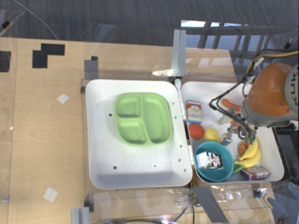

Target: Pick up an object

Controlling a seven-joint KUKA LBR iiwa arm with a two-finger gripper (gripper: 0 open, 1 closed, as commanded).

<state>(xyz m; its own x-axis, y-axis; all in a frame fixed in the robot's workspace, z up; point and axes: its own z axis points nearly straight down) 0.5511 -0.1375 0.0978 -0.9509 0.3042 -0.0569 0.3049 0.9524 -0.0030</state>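
Camera view: two white bins (100, 171) are set side by side on the wooden tabletop (42, 139). A green plastic tray with three parts (142, 118) is seen in the left bin. The hand (237, 133) is lowered into the right bin, just above a yellow banana (252, 155) and beside a small yellow lemon (212, 134); whether it is open cannot be told. A teal bowl (219, 169) and a red ball (196, 131) lie nearby.

Matt light wood bench (42, 139); smooth white plastic bins (100, 171), faint sheen; green divided plate (142, 118) matt plastic; teal bowl (219, 171) glossy plastic; banana (252, 155) waxy yellow; glossy orange arm band (268, 92)
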